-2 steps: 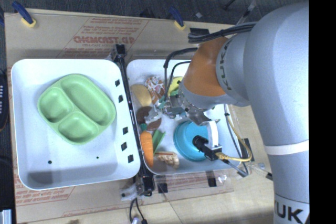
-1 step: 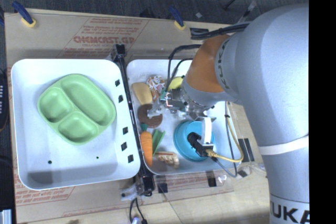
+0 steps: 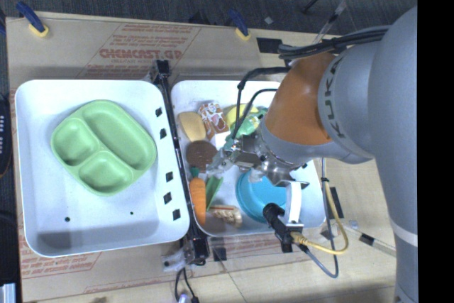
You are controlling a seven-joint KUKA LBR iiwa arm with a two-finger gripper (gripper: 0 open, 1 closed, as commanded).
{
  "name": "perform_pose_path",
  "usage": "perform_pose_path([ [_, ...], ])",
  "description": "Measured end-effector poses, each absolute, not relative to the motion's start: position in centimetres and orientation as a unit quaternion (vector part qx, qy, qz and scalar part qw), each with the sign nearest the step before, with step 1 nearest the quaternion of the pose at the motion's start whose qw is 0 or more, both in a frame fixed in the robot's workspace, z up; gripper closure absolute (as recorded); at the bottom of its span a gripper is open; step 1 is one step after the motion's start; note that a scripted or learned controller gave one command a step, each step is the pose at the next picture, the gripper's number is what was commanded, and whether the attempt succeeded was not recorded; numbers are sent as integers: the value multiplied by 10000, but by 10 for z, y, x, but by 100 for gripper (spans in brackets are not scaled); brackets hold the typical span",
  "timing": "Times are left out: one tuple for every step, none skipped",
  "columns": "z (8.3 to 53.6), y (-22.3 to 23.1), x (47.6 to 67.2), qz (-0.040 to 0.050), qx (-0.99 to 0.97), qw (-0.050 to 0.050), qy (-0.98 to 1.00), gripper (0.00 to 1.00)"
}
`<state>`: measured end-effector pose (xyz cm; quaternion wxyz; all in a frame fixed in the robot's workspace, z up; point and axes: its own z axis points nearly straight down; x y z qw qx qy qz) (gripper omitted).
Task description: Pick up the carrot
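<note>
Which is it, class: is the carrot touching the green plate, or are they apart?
Apart. The camera view shows the carrot in the right bin and the green plate in the left bin, with both bin walls between them.

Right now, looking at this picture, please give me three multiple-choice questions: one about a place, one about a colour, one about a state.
1. Where does the carrot lie?
A. On the divided plate
B. In the right bin, by its left wall
C. On the cardboard outside the bins

2. What colour is the divided plate in the left bin?
A. Green
B. Red
C. Blue

3. What is the state of the carrot?
A. Lifted above the bins
B. Lying in the bin
C. Standing in the blue bowl

Answers:
1 B: it lies along the left wall of the right bin.
2 A: the plate is pale green.
3 B: it lies low in the bin, left of the blue bowl.
</note>
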<state>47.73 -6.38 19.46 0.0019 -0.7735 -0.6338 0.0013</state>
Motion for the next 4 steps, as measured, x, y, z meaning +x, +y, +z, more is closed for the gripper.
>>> perform_pose_path([
  [191, -9, 476, 37, -7212, 62, -6927, 0],
  [191, -45, 488, 41, -7613, 17, -6484, 0],
  [97, -88, 503, -35, -7363, 27, -6767, 0],
  [104, -88, 501, 16, -7325, 60, -6807, 100],
])
